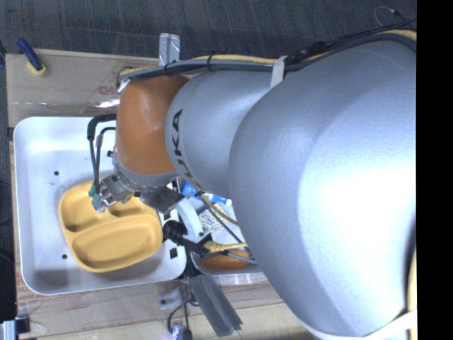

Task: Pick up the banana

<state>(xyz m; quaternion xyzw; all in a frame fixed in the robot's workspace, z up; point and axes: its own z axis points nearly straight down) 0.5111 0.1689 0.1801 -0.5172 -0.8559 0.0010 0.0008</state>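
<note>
The pincer (101, 198) is seen at the left of the frame, a little below the middle, low over the left bin (35, 147). Its metal tip with a small green part lies over the upper lobe of a yellow divided dish (113, 241). I cannot tell from this view if the pincer is released or clenched, because the wrist covers it, and I see nothing held in it.

The yellow divided dish rests in the lower part of the left bin and has two rounded compartments, one above the other. A banana cannot be made out in the view; the arm hides much of both bins.

Just above the pincer is the orange band (145, 129) of the arm (311, 183), and from there the big grey body fills the middle and right of the frame. Black cables (95, 137) run beside the band at its left. Under the arm, near the lower middle, some blue and white packaging (202, 214) and a brown round thing (223, 259) are partly visible. The wooden desk (64, 73) shows at the upper left, with a small blue and yellow object (30, 54) on it.
</note>
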